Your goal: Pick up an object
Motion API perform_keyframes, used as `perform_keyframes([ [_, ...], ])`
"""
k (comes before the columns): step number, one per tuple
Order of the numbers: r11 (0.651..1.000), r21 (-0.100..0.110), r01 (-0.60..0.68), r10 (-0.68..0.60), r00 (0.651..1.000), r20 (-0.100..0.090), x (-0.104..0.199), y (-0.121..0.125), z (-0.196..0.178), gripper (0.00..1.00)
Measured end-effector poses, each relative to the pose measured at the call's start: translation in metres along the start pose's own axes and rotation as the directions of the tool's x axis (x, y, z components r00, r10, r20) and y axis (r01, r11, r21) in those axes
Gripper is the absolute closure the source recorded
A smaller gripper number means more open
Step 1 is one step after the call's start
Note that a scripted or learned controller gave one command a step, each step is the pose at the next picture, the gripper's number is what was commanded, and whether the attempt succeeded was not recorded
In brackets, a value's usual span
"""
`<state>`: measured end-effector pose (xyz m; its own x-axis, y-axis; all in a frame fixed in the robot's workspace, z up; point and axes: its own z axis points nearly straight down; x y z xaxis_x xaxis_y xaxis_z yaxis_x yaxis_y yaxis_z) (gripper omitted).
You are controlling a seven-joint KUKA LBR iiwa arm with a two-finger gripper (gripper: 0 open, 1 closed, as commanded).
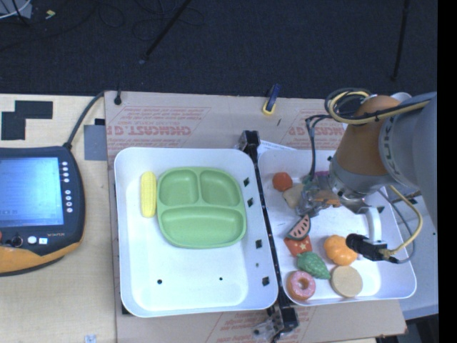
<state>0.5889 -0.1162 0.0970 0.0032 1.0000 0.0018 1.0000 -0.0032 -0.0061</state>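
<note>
My gripper (310,200) hangs low in the right bin (400,281), at its upper left part, below the arm's orange band. Just to its left lies a pale beige piece (290,197), and a red tomato (282,181) sits a little further up. A watermelon slice (300,227) lies right below the gripper. Nearer the front are a red piece (298,246), a green leafy piece (312,264), an orange fruit (337,250), a pink donut (300,285) and a tan round biscuit (347,281). I see nothing clearly between the fingers.
The left bin (186,277) holds a green divided plate (201,207) and a yellow corn cob (148,194) beside it. A black divider (260,220) separates the bins. A teach pendant (36,206) lies on the bench at the far left.
</note>
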Motion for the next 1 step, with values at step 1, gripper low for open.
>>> perform_keyframes([
  [1,1.000,-0.004,-0.001,0.001,1.000,0.001,-0.0013,-0.0006,-0.0405,1.00],
])
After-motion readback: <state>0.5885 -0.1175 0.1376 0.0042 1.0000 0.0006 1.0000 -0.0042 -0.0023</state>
